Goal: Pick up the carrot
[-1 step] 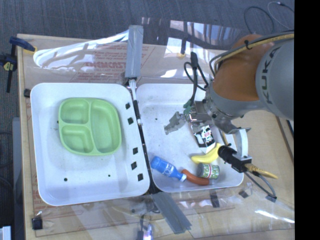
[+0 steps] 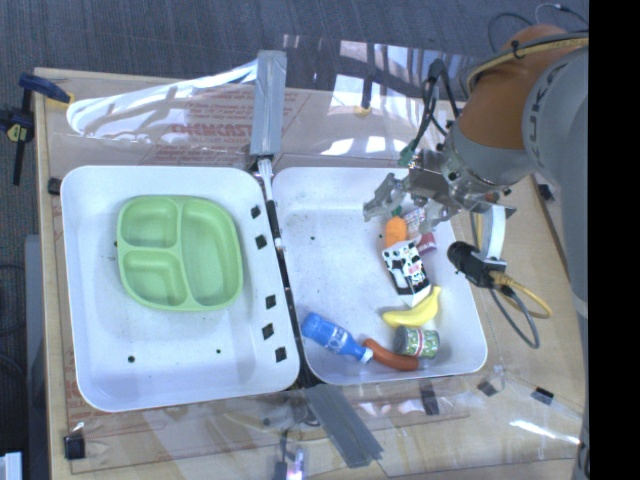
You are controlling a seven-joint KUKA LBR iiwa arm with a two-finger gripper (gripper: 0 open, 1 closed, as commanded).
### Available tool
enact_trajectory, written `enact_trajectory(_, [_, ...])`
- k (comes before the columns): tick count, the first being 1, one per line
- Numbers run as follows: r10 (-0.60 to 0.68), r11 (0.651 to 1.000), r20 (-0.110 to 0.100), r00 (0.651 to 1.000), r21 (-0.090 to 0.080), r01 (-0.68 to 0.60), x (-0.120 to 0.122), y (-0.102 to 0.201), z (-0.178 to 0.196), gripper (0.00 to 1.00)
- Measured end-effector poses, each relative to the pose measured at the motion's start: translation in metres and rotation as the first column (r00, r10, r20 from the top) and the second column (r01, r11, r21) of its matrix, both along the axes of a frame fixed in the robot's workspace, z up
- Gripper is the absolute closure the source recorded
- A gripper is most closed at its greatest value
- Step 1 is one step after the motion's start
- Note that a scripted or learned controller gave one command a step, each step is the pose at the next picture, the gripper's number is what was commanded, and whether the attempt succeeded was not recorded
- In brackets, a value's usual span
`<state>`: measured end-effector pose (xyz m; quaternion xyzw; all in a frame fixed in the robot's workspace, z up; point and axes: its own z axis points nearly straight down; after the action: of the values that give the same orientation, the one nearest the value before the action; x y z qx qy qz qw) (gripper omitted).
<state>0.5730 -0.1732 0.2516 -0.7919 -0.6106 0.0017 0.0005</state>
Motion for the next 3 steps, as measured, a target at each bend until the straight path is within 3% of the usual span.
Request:
enact_trajectory(1, [0.021, 1.0, -0.001, 1.0, 0.002, -0.021, 0.043, -0.021, -0.156, 0.0])
enact_trajectory(2, [0.261, 0.965, 0.001, 0.965, 0.004, -0.261, -0.017, -0.006, -0.13, 0.0])
enact_trajectory(3, [0.26, 0.966, 0.001, 0.966, 0.002, -0.26, 0.046, -0.035, -0.154, 0.0])
